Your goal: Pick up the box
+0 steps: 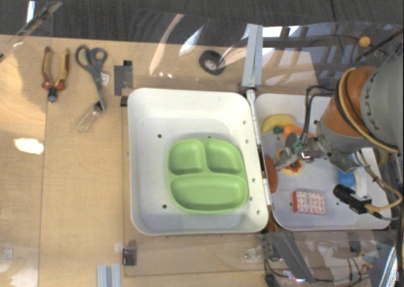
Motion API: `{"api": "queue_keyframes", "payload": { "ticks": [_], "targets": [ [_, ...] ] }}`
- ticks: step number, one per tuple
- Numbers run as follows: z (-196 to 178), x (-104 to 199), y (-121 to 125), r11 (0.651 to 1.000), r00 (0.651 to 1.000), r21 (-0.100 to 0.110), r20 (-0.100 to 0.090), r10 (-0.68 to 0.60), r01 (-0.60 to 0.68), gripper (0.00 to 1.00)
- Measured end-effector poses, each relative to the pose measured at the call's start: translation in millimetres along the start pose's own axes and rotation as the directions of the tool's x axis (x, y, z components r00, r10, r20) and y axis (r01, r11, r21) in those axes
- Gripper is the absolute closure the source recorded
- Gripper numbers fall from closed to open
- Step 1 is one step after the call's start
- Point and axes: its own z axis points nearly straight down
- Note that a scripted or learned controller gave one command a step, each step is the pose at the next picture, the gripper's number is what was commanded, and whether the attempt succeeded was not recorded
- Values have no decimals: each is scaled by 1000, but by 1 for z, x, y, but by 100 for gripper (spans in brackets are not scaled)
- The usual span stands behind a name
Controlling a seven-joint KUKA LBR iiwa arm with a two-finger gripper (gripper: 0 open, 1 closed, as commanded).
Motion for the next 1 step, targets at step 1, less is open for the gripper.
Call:
{"api": "queue_keyframes", "payload": {
  "ticks": [1],
  "targets": [
    [-2, -2, -64, 995, 995, -1, -1, -96, 96, 0]
  ]
}}
